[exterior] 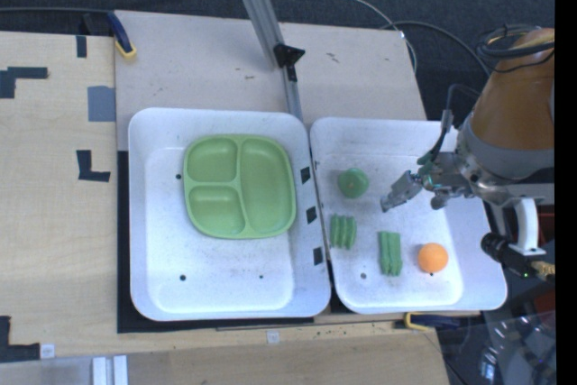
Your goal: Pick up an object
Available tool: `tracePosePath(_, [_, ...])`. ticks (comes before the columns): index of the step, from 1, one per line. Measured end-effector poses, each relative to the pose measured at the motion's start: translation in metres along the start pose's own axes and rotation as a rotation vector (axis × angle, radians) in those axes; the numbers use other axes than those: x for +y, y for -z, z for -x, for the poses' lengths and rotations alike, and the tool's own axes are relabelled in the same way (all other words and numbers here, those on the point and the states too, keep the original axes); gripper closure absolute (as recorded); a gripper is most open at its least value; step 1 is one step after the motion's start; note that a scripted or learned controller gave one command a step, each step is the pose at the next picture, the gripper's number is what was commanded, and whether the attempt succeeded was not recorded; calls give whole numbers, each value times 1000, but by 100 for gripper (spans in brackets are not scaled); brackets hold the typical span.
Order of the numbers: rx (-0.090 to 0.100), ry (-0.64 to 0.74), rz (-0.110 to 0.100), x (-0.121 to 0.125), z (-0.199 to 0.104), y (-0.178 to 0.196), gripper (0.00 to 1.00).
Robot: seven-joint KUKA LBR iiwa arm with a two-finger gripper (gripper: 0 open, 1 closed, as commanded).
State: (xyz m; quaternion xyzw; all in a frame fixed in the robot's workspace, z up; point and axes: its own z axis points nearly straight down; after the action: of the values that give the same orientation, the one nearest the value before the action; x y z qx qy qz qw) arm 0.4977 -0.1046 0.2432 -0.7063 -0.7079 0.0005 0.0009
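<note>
The right bin (379, 132) holds several small objects. A green round piece (352, 183) lies near its left wall, and a green ridged block (343, 231) sits just below it. Another green ridged block (389, 252) lies toward the front, with an orange ball (433, 258) to its right. My gripper (410, 192) hangs over the middle of this bin, right of the round piece and above the ball. Nothing shows in its grasp.
The left bin (153, 284) holds a green divided plate (240, 186). A metal pole (257, 0) slants in from the top and ends at the bins' shared wall. The arm's orange-banded body (518, 113) stands over the right bin's right edge.
</note>
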Motion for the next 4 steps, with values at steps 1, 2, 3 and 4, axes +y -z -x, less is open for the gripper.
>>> tracePosePath(1, [0, 0, 0, 0, 0, 0, 0])
tracePosePath(2, [1, -1, -6, 4, -9, -58, 0])
tracePosePath(3, [0, -1, -5, 9, -7, -105, 0])
tracePosePath(4, [-4, -4, 7, 11, -5, -152, 0])
